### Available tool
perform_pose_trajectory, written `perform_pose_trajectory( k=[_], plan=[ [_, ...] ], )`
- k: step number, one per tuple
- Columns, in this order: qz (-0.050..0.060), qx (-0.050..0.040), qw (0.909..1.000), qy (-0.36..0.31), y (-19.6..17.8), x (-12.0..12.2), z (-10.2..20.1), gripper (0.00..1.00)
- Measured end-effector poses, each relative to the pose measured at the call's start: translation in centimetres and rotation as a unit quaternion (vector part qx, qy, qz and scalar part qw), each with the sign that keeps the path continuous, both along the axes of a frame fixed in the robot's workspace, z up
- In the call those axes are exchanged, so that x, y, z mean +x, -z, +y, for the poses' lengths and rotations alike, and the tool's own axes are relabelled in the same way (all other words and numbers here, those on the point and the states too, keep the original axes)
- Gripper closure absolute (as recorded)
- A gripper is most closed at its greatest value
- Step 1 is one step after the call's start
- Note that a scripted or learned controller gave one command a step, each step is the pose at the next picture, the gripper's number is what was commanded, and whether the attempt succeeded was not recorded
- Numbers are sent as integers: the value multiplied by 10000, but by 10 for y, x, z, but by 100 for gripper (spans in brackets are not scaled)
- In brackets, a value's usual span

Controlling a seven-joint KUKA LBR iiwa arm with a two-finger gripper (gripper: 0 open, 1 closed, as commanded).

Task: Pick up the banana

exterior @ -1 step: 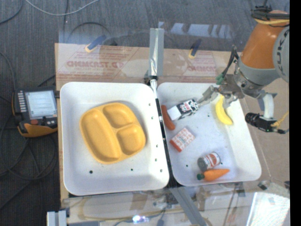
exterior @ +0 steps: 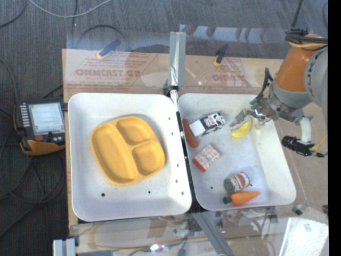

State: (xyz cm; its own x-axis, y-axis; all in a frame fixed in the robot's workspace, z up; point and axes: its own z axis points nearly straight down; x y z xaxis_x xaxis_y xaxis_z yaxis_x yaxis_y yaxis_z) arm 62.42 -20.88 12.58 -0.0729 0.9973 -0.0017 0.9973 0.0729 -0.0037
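The gripper [exterior: 251, 114] hangs in the right bin [exterior: 277, 164], fingers apart, the banana [exterior: 241, 128] just beneath and touching its fingertips

Robot lab: bench [exterior: 106, 71], floor cables [exterior: 53, 4]

A yellow tray [exterior: 128, 149] fills the left bin [exterior: 80, 196].

tray [exterior: 128, 149] in left bin [exterior: 80, 143], banana [exterior: 241, 128] right
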Motion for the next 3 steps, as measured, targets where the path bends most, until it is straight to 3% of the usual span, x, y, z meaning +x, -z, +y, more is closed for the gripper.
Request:
perform_pose_trajectory(
  k=[1,2,3],
  plan=[
    [-21,22,9998,-213,30,6,-7,0],
    [-12,27,9998,-221,22,6,-6,100],
    [-9,10,9968,-799,-37,-26,55,100]
  ],
)
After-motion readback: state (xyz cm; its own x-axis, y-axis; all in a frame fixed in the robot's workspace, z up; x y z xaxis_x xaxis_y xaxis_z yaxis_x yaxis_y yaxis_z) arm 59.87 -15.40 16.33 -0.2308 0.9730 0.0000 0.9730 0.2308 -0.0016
